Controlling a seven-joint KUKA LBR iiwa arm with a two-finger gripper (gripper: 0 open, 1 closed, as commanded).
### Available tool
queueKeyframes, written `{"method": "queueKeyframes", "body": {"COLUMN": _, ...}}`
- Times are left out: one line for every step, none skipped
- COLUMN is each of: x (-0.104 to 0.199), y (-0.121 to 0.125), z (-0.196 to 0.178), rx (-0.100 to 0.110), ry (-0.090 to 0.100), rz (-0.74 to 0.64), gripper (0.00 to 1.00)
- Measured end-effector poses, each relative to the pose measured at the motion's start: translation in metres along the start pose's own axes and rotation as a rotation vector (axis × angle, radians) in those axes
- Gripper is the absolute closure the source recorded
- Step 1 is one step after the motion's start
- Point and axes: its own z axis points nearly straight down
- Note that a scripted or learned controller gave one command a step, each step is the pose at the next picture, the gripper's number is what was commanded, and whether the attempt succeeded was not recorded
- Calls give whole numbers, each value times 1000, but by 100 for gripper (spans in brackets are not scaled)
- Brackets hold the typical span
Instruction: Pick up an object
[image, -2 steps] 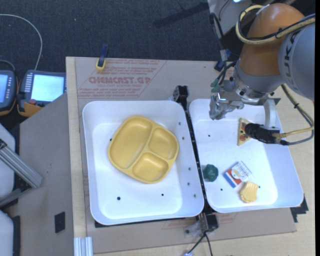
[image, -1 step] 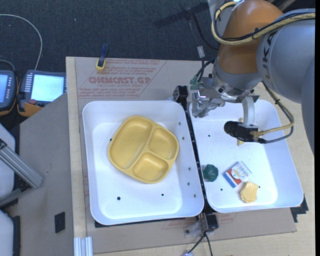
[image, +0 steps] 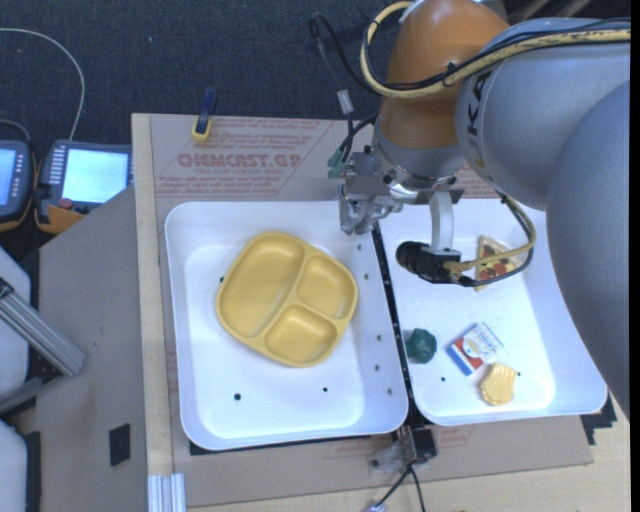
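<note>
Hanging over the divide between the two white bins, the gripper (image: 357, 218) sits just above the upper right corner of the yellow divided plate (image: 288, 297); whether its fingers are apart or together cannot be told. Right of the plate, in the right bin (image: 560, 398), lie a green object (image: 421, 345), a small red, white and blue packet (image: 474, 348) and a yellow piece (image: 498, 383).
</note>
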Motion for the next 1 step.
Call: {"method": "queueKeyframes", "body": {"x": -4, "y": 0, "z": 0, "rx": 0, "ry": -2, "rz": 6, "gripper": 0}}
